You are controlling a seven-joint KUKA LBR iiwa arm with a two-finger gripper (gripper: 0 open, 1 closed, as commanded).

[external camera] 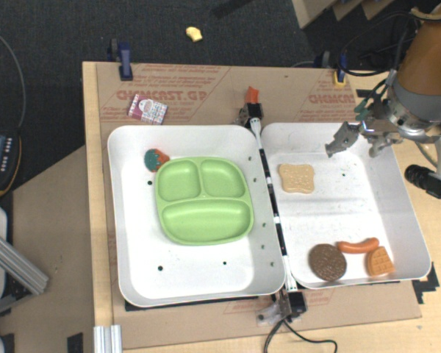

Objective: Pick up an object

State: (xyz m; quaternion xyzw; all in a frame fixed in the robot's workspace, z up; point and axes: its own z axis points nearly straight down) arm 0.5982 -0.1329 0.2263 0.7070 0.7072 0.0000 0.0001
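In the right bin point(397, 197) lie a tan slice of toast point(297, 178) near the back left, and a brown round patty point(328, 262), an orange sausage point(359, 245) and an orange waffle piece point(380, 262) along the front. The left bin point(132, 256) holds a green divided plate point(203, 199) and a small red and green item point(156, 159) at its back left corner. My gripper point(358, 144) hangs over the back edge of the right bin, behind and to the right of the toast. It is open, with nothing between its fingers.
A pink card point(147, 109) lies on the cardboard behind the left bin. A blue clamp point(123, 61) and an orange-tipped clamp point(251, 101) stand along the back, the latter where the bins meet. A yellow scrap point(194, 33) sits on the dark floor.
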